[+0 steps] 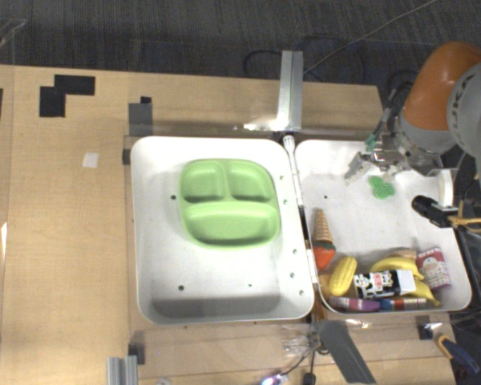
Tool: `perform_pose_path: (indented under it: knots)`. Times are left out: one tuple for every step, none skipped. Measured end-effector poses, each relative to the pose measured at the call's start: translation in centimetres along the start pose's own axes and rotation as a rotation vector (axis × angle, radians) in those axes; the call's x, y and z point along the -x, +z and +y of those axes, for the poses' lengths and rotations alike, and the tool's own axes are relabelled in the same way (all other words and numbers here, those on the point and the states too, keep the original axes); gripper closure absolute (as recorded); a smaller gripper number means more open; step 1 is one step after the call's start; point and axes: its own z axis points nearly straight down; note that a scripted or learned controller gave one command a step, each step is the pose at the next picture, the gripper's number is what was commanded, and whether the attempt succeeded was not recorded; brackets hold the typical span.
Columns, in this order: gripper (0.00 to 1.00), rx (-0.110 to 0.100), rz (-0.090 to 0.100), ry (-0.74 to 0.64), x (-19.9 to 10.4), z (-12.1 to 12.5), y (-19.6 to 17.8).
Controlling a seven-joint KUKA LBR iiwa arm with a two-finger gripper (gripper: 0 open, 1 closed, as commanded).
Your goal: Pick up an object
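One tool (367,163) hangs with fingers apart, holding nothing, over the right bin (337,155) beside a green toy (381,187).

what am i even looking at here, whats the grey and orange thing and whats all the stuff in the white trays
It is a robot arm, filmed by one camera above the bench looking down. It reaches in from the right. Its pincer hangs over the right bin, just above a small green object. Nothing can be seen held in it. That bin also holds an ice cream cone toy, corn, a banana and a small can. The left bin holds a green divided plate.
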Motion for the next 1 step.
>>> perform_pose_path:
  knots:
    - [0.00,0.003,-0.001,-0.070,5.82,-1.15,2.75]
